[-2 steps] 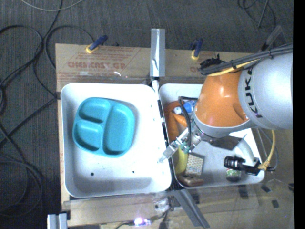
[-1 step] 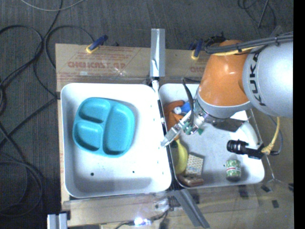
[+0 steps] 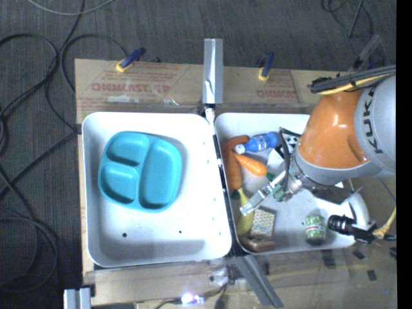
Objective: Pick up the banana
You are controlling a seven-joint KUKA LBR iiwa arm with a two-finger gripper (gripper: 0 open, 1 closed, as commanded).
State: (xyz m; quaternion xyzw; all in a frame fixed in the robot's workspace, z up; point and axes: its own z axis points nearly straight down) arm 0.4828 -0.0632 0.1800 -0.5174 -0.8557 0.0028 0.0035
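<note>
The banana (image 3: 243,220) is yellow-green and lies lengthwise along the left wall of the right bin (image 3: 335,244), near its front. My gripper (image 3: 251,203) reaches down and to the left from the orange-banded wrist (image 3: 328,143). Its tip is right over the banana's upper half and hides part of it. I cannot tell whether it touches the banana.
An orange carrot (image 3: 251,165), a red-brown item (image 3: 233,166) and a blue bottle (image 3: 262,141) lie just behind the banana. A tan waffle-like square (image 3: 262,222) and a brown piece (image 3: 259,243) sit beside it. A small can (image 3: 314,228) stands at front right. The left bin (image 3: 103,237) holds a blue divided plate (image 3: 140,170).
</note>
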